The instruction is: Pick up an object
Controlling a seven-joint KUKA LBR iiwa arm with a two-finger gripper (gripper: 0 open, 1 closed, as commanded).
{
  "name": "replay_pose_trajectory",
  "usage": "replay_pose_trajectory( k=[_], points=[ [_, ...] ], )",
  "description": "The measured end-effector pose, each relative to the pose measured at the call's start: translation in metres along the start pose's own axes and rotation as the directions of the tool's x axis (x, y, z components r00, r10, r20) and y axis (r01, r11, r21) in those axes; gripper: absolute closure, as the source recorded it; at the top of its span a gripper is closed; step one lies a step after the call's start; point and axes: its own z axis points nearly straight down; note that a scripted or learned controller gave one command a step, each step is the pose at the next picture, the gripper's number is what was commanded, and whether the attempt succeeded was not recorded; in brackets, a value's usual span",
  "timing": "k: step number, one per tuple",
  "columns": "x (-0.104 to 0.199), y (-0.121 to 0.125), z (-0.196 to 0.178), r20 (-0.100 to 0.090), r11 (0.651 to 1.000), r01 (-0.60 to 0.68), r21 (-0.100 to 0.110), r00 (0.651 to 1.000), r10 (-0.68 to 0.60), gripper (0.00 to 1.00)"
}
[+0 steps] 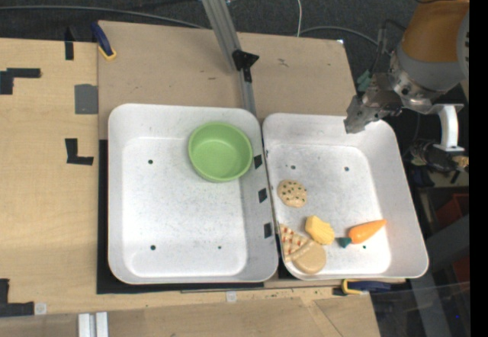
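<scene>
- The toy carrot lies flat in the right bin, near the front right corner.
- Its long side runs left to right, a bit tilted — the green end points left and down, the orange end points right and up.
- The pincer hangs over the back edge of the same bin, well apart from the carrot.
- It holds nothing.
- A cookie lies between them, more to the left.

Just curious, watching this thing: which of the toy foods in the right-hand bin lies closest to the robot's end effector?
The round speckled cookie. It lies highest in the bin, nearest the end effector; the others cluster lower down.
</scene>
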Motion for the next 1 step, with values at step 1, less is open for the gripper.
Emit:
replay_pose_trajectory(
  k=[1],
  points=[
    [0.0502,0.0137,0.0007,-0.003,1.0,0.005,0.006,1.0,-0.005,1.0]
  ],
)
